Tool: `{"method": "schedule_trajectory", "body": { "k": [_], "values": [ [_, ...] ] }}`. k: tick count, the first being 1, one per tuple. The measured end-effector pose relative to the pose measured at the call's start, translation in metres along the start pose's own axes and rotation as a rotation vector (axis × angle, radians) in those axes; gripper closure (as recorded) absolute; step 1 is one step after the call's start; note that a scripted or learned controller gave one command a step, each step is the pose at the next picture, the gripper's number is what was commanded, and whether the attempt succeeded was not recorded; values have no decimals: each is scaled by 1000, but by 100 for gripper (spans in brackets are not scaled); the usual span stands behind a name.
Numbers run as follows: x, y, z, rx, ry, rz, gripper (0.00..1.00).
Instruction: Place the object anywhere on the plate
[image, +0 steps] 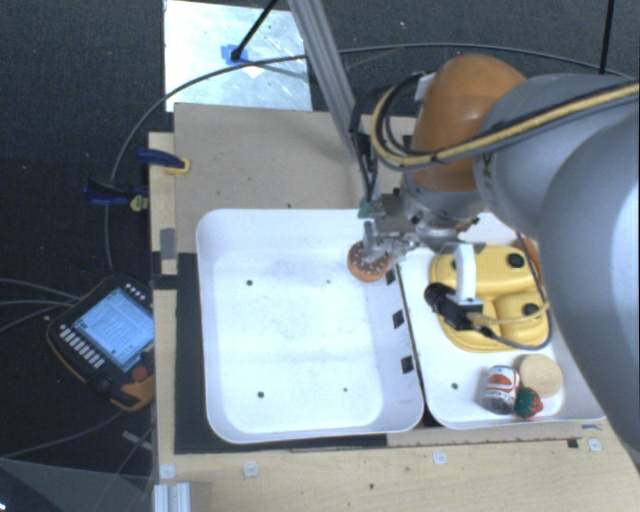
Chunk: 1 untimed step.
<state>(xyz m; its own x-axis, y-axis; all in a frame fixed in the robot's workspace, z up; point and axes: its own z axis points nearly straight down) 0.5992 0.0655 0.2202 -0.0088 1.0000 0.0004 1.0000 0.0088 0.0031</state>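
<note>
A small brown ring-shaped object (368, 265), like a doughnut, is at the far right edge of the left bin (290, 400), close to the divider between the bins. My gripper (374, 243) hangs directly over it and touches or nearly touches its top. The yellow plate (500, 290) lies in the right bin (450, 405), to the right of the gripper, and the arm's wrist partly hides it.
At the right bin's front sit a small can (500, 388), a tan round piece (541, 372) and a red and green item (528, 402). The grey arm covers the bench's upper right. A teach pendant (108, 335) lies off the bench to the left.
</note>
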Motion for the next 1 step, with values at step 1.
{"method": "schedule_trajectory", "body": {
  "k": [1],
  "values": [
    [44,16,1,0,2,-1,100]
  ]
}}
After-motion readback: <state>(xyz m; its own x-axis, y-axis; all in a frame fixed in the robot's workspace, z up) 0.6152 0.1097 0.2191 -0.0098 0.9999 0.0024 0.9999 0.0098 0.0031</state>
